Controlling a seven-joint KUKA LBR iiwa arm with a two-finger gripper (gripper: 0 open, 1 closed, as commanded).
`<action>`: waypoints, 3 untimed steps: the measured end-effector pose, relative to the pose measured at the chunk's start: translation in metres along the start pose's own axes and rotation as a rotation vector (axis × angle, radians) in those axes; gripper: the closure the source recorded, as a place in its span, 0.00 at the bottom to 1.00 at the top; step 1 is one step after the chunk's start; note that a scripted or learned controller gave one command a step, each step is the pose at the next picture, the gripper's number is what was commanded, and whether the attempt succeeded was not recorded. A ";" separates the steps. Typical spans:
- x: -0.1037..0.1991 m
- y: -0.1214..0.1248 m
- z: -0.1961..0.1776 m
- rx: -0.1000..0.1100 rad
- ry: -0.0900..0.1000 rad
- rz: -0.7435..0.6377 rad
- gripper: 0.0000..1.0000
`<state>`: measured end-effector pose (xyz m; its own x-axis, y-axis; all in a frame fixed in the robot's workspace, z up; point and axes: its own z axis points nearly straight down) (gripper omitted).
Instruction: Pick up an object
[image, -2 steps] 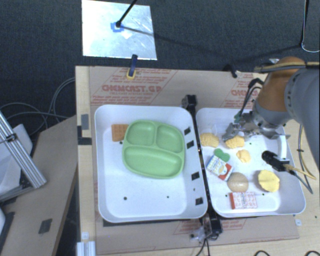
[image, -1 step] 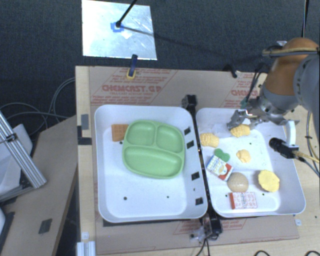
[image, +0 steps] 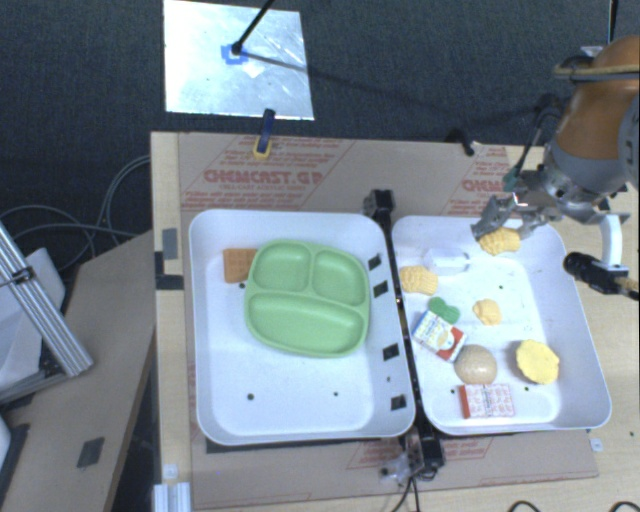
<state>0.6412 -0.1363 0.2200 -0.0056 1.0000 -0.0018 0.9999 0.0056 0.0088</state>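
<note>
My gripper (image: 507, 232) hangs over the far part of the right bin (image: 575, 330), below the orange band of the arm. A yellow corn-like toy piece (image: 500, 241) sits right at its fingertips, and the fingers look shut on it. Other items lie loose in the same bin: a second yellow corn piece (image: 418, 279), a small yellow chunk (image: 487, 312), a yellow lemon-like piece (image: 538, 361), a tan egg-shaped ball (image: 476, 365), a red and white carton (image: 438, 335) with a green bit (image: 444, 309) beside it, and a red and white packet (image: 487, 401).
The left bin (image: 215, 400) holds a green divided plate (image: 306, 298) and an orange cracker (image: 237, 265) at the plate's left edge. A black divider with clips (image: 392, 290) runs between the bins. A black part of the arm (image: 598, 272) juts over the right bin's right wall.
</note>
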 end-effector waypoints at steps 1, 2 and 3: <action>0.000 0.001 -0.005 0.005 0.001 0.000 1.00; 0.028 -0.052 0.001 0.012 0.003 0.004 1.00; 0.043 -0.101 0.006 0.011 0.003 0.005 1.00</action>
<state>0.5400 -0.0943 0.2133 -0.0003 1.0000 0.0011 1.0000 0.0003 -0.0024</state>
